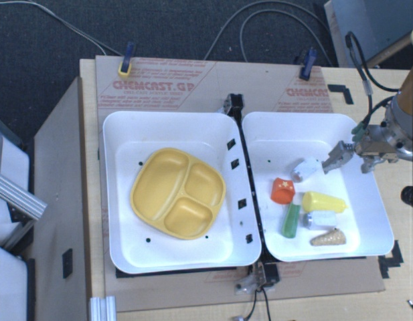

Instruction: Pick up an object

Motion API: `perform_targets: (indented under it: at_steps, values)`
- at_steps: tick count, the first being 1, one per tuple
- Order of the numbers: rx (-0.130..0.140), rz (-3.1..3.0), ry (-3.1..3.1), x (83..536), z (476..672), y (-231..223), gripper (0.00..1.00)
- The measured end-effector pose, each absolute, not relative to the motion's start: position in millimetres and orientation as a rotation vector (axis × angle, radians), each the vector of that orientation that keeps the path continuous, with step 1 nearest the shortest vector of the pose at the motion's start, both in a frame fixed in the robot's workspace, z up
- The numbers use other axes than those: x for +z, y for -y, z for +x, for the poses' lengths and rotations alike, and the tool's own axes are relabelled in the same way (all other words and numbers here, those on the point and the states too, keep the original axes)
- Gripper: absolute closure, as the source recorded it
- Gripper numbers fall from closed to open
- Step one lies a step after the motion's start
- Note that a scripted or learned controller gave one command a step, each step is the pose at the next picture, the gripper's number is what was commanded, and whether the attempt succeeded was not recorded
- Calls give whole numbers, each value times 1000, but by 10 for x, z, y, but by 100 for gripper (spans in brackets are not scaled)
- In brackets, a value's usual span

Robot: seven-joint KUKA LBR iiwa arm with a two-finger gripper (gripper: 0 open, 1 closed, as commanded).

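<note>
Glossy, smooth yellow compartmented tray.

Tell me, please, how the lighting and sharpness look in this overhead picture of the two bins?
In the camera view, lighting is even and bright; the white bins look nearly washed out, with soft shadows under the yellow tray. The gripper looks slightly soft, and the small items near it lack fine detail.
</note>
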State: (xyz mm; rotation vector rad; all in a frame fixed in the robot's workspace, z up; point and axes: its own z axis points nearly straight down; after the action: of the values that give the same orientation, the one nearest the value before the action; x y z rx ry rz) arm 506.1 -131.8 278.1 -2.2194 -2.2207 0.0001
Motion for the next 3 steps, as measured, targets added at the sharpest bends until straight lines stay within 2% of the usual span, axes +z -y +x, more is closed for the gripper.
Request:
perform_targets:
  at_steps: [1,2,3]
  values:
    - [-2,-2219,2223,2892,5068,1314,100]
    - [3,-2215,2219,2603,4860,1076,100]
    - [-20,-2230,2237,4396,4803,1049,100]
